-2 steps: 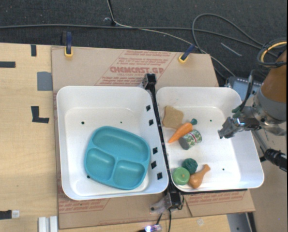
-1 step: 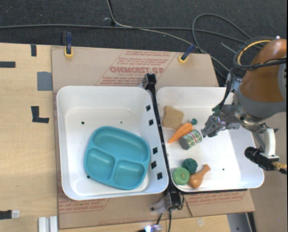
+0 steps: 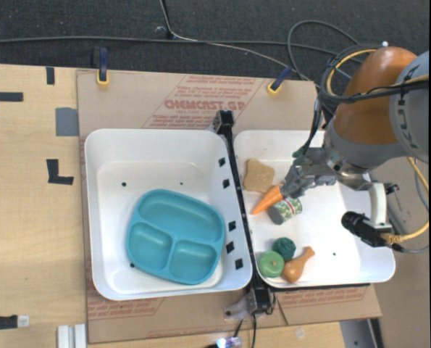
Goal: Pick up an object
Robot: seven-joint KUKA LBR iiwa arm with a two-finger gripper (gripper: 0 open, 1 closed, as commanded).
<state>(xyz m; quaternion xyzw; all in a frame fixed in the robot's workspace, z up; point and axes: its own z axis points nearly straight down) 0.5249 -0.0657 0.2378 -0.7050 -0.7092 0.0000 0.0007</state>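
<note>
My gripper (image 3: 296,183) reaches down into the right bin (image 3: 360,267) from the right, its tip just above and beside an orange carrot (image 3: 266,201) and a small can with a green label (image 3: 286,209). A tan slice of bread (image 3: 258,175) lies just left of the gripper near the divider. Toward the bin's front sit a green round toy (image 3: 271,265), a dark green broccoli-like piece (image 3: 284,248) and a brown drumstick (image 3: 298,264). Nothing shows between the fingers.
The left bin (image 3: 106,158) holds a teal divided plate (image 3: 175,236). A black divider (image 3: 233,194) runs between the bins. Cables loop over the arm's orange band (image 3: 374,96) at upper right, and a black fitting (image 3: 363,228) hangs over the right bin's right side.
</note>
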